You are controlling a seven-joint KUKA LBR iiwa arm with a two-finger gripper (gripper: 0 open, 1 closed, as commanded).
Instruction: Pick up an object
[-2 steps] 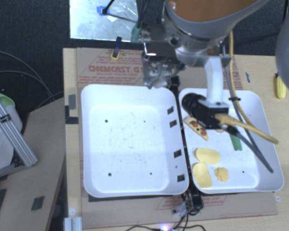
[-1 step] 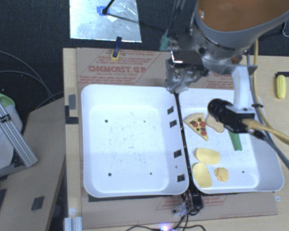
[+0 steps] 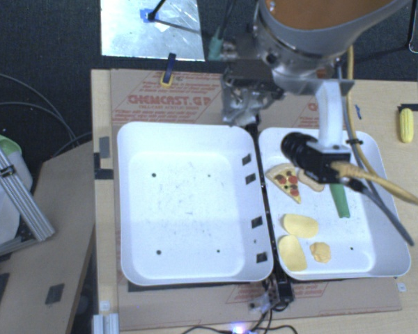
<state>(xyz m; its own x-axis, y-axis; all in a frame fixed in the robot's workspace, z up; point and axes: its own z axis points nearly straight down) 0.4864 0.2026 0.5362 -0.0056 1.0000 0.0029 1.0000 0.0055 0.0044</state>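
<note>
Nearby, pizza slice (image 3: 287, 181) in right bin (image 3: 366, 256), gripper (image 3: 246, 115) at rim

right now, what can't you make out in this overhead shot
Camera view:
- thin green plastic stick: upper end hidden under the arm.
- small orange lump in the right white bin: too blurred to identify.
- small yellow object on the bench: too small to name.
- end effector: details lost in blur and shadow.
</note>
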